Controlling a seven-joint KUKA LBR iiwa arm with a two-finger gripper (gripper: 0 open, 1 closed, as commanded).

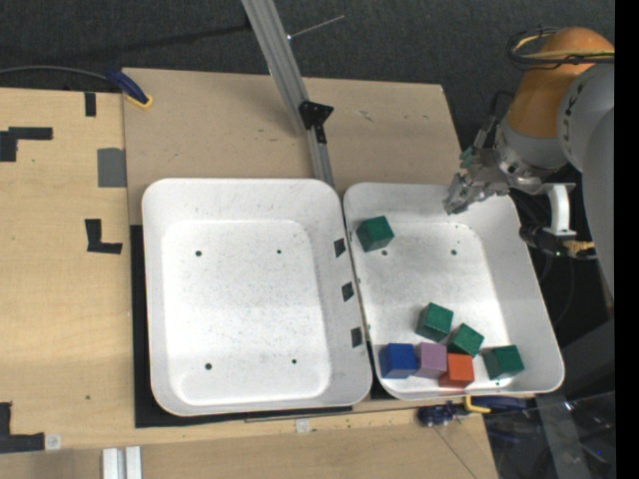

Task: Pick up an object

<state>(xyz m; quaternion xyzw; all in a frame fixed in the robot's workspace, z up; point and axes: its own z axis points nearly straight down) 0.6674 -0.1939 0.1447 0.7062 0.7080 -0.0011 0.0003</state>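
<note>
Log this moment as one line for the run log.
claw: over right bin's far edge, nothing held | blocks: lone green far left, six clustered near | left bin

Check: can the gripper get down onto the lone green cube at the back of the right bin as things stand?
Probably yes. The green cube sits alone, well apart from the cluster at the front, and the gripper hangs over the same bin with nothing between.

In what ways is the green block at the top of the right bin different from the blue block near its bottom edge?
The lone green block is green and stands apart, touching no other block; the blue block is blue and sits against a purple block in the cluster. The green block lies nearer the gripper, the blue block farther away. Both are similar small cubes in the right bin.
</note>
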